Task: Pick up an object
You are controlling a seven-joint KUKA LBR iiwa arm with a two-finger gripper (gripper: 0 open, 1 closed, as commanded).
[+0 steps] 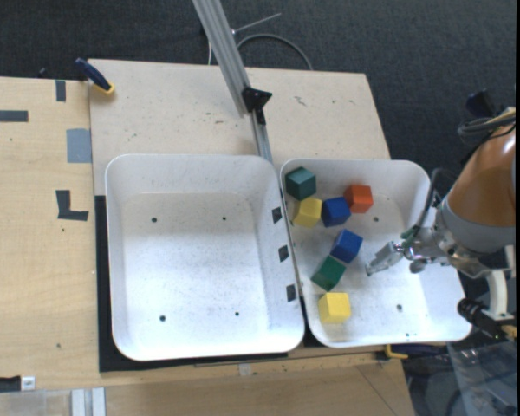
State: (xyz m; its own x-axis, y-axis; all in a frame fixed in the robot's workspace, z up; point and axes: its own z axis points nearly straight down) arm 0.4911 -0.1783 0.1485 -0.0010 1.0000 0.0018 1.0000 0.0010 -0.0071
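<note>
Several small cubes lie in the right bin (416, 180): a teal cube (301, 182), a yellow cube (308, 212), a blue cube (335, 211) and an orange cube (359, 198) at the far side. A second blue cube (347, 245), a green cube (328, 273) and another yellow cube (334, 307) sit nearer the front. My gripper (392, 264) hangs over the right half of this bin, just right of the second blue cube and apart from it. It is open, with nothing between its fingers.
The left bin (121, 232) adjoins the right one along a shared rim. A grey metal pole (230, 55) slants in from the top down to the bins' junction. A blue and yellow tool (95, 76) lies at the bench's far left.
</note>
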